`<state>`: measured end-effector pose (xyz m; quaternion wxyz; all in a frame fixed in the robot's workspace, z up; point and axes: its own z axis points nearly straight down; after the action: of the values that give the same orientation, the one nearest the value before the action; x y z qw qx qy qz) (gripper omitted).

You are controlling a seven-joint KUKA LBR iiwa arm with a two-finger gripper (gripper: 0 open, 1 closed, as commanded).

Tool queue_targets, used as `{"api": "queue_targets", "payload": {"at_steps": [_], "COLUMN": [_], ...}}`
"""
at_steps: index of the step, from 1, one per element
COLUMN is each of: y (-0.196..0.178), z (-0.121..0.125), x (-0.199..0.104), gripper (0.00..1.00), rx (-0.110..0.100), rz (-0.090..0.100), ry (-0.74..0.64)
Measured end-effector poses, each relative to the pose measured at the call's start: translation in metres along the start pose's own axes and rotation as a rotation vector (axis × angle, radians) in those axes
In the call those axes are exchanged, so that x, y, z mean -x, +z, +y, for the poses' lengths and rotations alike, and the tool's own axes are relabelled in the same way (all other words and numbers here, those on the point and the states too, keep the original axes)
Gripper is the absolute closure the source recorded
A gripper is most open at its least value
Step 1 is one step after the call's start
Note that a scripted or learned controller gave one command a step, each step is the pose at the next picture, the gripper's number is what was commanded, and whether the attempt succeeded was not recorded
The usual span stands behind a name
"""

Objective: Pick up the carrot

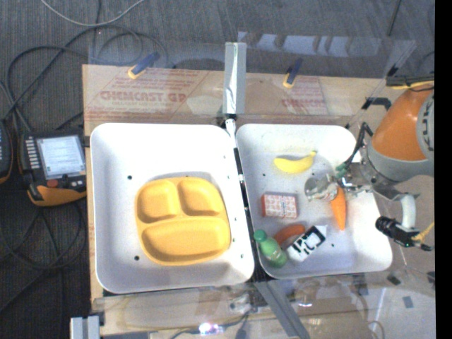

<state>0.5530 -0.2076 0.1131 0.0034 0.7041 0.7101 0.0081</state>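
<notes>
Camera view: carrot (339, 209) lies in right bin (367, 256), right of centre frame, green top toward gripper (332, 186). Jaws sit at that end; cannot tell their opening, nor any hold.

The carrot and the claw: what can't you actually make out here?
- Claw, camera view: blurred and glary against the white bin, so its grip cannot be judged.
- Carrot: its top end merges into the claw; contact unclear.
- Arm: cut off by the right edge.
- Black-and-white pack: print too small to read.
</notes>
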Motion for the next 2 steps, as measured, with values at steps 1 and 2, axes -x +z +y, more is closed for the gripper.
{"api": "queue_targets", "payload": {"at_steps": [1,2], "y": [-0.075,-0.053], "z": [0.07,-0.056], "x": [-0.049,-0.032], "gripper": [1.0,1.0], "rx": [-0.018,-0.021], "rz": [-0.008,-0.006], "ry": [-0.041,-0.016]}}
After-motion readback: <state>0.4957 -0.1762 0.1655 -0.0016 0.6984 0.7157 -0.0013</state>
